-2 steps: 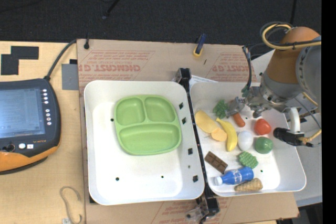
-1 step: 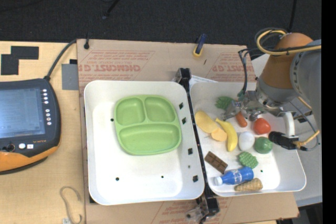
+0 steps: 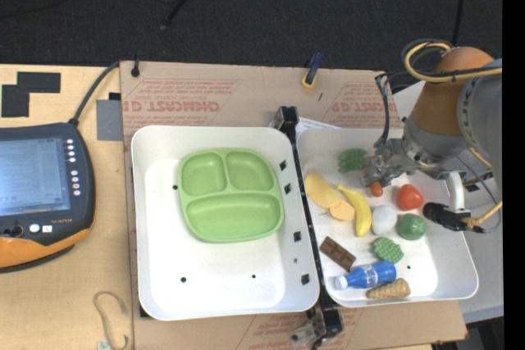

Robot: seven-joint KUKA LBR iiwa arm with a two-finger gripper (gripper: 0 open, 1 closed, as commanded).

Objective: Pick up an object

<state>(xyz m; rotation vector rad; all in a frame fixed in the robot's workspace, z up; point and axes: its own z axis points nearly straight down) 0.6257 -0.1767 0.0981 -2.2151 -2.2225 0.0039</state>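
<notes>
My gripper hangs low over the upper middle of the right bin, reaching in from the right. A small orange-red piece sits right under its tip. A dark green leafy toy lies just to its left. A red tomato lies to its lower right. Further down are a banana, a yellow slice, an orange slice, a white egg, a green ball and a green ridged piece.
The left bin holds a green divided plate. Near the right bin's front lie a brown chocolate bar, a blue bottle and a waffle cone. A tablet rests at the far left of the bench.
</notes>
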